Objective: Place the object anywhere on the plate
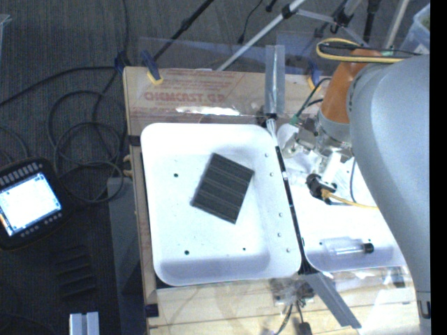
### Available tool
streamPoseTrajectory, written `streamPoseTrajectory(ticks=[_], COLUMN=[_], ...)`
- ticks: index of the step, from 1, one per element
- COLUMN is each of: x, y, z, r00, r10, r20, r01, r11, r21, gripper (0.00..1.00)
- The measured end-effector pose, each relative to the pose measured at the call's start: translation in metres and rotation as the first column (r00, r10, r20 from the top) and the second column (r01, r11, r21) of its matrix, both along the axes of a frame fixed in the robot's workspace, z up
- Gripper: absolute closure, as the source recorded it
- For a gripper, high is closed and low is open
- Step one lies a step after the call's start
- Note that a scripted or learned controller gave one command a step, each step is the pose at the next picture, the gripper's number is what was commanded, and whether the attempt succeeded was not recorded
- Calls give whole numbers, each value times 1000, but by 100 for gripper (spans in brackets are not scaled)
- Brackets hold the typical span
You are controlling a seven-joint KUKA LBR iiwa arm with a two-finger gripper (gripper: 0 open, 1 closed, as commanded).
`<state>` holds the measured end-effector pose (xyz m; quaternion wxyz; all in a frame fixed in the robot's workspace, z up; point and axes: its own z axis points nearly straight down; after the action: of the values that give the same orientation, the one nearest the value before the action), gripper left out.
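A dark ribbed rectangular plate [223, 188] lies tilted in the middle of the left bin [167, 257]. A clear tube with a black end cap [346, 246] lies on its side near the front edge of the right bin [349, 218]. My gripper [309, 151] hangs over the far left corner of the right bin, close to the wall between the bins. It is well behind the tube and to the right of the plate. Nothing shows in its grasp.
The grey arm [394, 138] covers the right side of the right bin. A metal post [274, 82] stands behind the bins at the divider. A brown board [195, 96] lies along the bench's far edge.
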<state>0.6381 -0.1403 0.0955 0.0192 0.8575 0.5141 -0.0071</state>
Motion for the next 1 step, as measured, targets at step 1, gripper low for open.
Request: streamPoseTrajectory(ticks=[1], x=[0], y=[-1], z=[0], r00=[1000], r10=[-1], r20=[-1], r01=[1], r11=[1000], r21=[-1], gripper=[0])
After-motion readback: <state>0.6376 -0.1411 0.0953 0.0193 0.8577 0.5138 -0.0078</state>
